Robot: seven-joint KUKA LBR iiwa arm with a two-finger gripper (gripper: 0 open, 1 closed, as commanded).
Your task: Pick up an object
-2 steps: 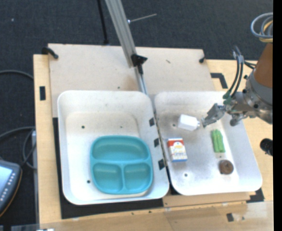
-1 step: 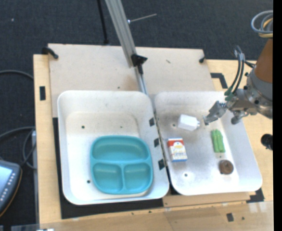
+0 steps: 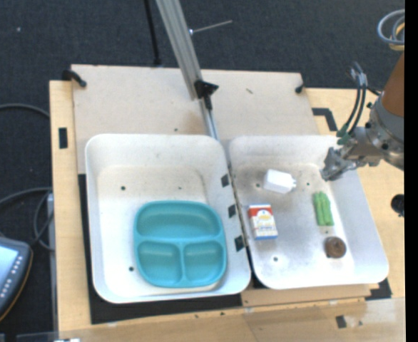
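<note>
The gripper (image 3: 332, 168) hovers at the right bin's (image 3: 362, 212) two o'clock, its grasp impossible to tell; approach seems underway; next, descending toward the green block (image 3: 323, 209) at six o'clock.

No readable txt showing anywhere. Small red-and-white box (image 3: 263, 222), lying below and to the left of the hand (image 3: 332, 168), is carrying printing on its face w/ a blue strip at the bottom, but it's too small and blurred to make out any words, brand or nos.
</note>
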